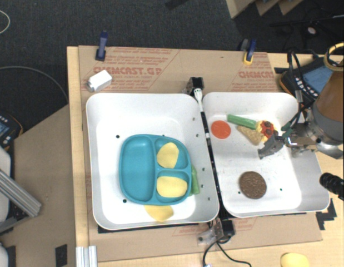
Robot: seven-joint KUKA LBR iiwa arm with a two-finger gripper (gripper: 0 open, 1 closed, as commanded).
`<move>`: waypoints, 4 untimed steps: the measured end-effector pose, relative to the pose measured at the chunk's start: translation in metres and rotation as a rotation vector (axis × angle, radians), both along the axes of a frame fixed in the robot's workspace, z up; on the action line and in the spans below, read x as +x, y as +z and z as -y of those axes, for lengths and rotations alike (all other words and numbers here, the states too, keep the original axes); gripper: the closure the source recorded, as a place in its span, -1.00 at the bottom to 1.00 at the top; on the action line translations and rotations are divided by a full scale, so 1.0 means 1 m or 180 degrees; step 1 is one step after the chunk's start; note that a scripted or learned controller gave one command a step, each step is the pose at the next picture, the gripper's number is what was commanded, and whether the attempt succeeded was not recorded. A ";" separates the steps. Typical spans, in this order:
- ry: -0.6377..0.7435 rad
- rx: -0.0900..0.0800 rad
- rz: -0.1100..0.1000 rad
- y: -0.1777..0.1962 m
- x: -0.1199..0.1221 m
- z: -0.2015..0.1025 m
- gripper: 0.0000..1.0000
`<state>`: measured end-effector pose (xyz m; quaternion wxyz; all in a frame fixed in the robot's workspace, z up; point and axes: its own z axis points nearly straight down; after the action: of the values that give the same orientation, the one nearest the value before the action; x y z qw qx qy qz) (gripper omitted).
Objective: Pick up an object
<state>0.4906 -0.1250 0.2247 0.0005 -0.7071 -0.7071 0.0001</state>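
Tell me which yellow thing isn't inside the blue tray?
The yellow piece lying on the left bin's floor just below the blue tray; the other two sit in the tray's compartments.

The gripper (270,146) hung low in the right bin (283,202), beside a pizza slice (255,132). A brown cookie (253,184) lay nearer the camera, apart.

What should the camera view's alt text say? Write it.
A grey robot gripper reaches into the right white bin beside a pizza slice, an orange disc and a brown cookie. The left bin holds a teal divided tray with yellow pieces.
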 end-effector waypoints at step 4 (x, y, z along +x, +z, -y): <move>-0.0014 -0.0033 0.0072 0.294 0.011 0.062 1.00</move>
<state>0.5014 -0.1867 0.5188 -0.0112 -0.7086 -0.7055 -0.0043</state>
